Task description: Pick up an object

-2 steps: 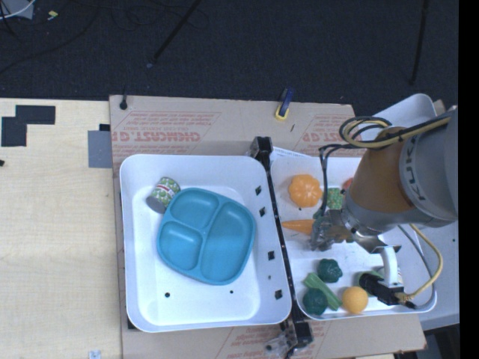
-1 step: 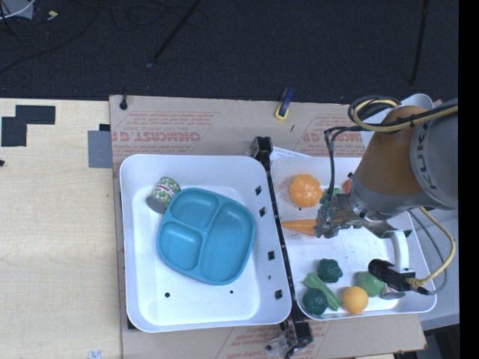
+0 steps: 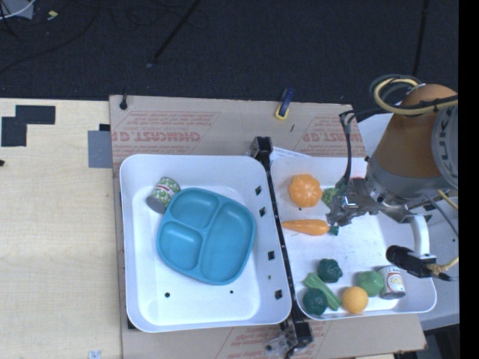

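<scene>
The gripper (image 3: 338, 214) is hanging low in the right bin (image 3: 423, 301), right at the carrot's (image 3: 305, 227) tip, just below the orange (image 3: 304, 191). Honestly can't tell its state. The blue tray (image 3: 206, 235) is sitting in the left bin (image 3: 142, 290).

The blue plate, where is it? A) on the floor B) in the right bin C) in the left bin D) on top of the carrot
C: the blue plate lies flat in the left bin, beside a small can.
</scene>
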